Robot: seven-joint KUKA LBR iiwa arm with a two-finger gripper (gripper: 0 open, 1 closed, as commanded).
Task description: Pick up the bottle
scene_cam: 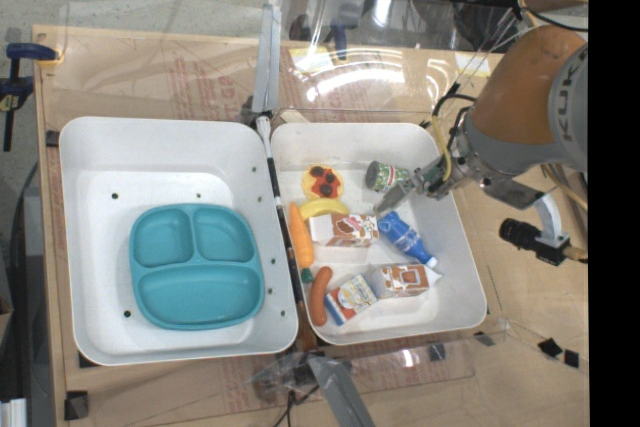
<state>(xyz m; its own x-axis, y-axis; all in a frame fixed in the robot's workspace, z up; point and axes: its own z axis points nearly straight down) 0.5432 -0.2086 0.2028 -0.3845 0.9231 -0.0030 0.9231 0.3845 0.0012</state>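
The bottle (406, 237) is blue with a white cap and lies on its side in the right bin (462, 265), cap pointing to the lower right. My gripper (418, 185) hangs low over the bin's upper right part, just above and to the right of the bottle. A small greenish can (382, 177) lies right beside the gripper's tip on its left. The grey wrist and the orange band of the arm reach in from the right edge and hide part of the bin's right wall.
The right bin also holds a yellow banana (322, 208), a fruit tart (322, 181), a carrot (302, 237), a sausage (319, 294) and three small cartons (352, 229). In the left bin (90, 155) lies a teal divided plate (196, 265).
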